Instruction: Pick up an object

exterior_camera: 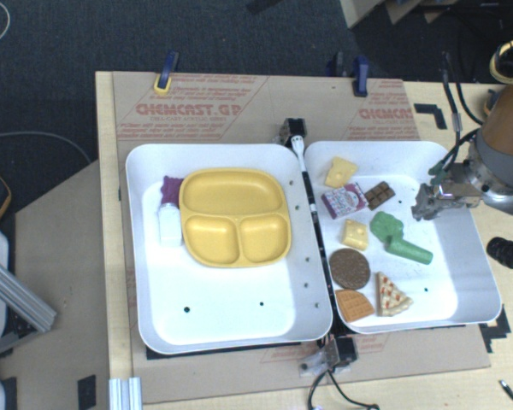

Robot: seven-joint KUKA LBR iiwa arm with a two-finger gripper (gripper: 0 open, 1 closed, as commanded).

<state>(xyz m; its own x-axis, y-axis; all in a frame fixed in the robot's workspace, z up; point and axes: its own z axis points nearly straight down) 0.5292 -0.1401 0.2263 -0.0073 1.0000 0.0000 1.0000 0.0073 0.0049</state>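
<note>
Hovering near the right bin's (470, 254) right rim, the claw (433, 202), whose state I cannot tell, could miss the green toy (398, 237) and nudge it away.

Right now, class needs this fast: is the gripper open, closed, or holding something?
Gripper: cannot be told; it hangs over the right bin, above the toys, with nothing seen between its fingers.
</note>
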